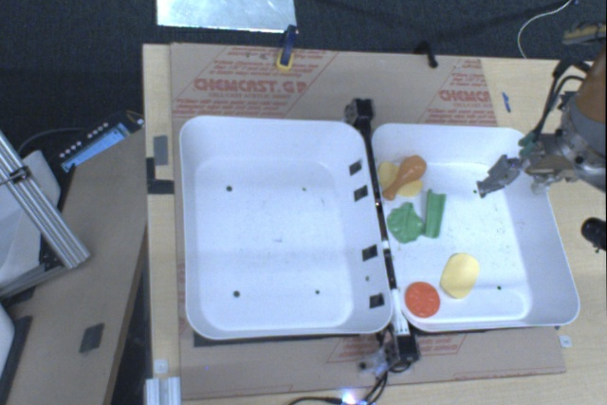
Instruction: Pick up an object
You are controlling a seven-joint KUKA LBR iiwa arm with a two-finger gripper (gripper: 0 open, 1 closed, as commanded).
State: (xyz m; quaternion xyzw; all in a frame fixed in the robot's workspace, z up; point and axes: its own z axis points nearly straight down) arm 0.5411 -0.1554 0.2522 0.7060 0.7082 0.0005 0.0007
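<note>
Two white bins are sitting side by side on the bench: the left bin point(275, 223) and the right bin point(541, 251), which is holding all the toys. The arm point(583, 133) is reaching in from the right, and its gripper point(495, 175) is hanging over the far right part of the right bin, well apart from every toy. How far its hand is parted I cannot tell from here; nothing is showing between its tips.

The toys are lying along the left side of that bin. Farthest is an orange drumstick point(408, 174) lying on a yellow piece point(391, 175) beside the divider. Nearer, a green leaf point(405, 223) is touching a green stick point(434, 213). Nearer still, a yellow lump point(460, 275) and a red disc point(422, 299) are lying just apart.

For a clean pick, I would be choosing the yellow lump: it is standing clear of its neighbours and the walls, so the tips could be straddling it squarely and coming straight down. The crowded drumstick pile looks riskier.
</note>
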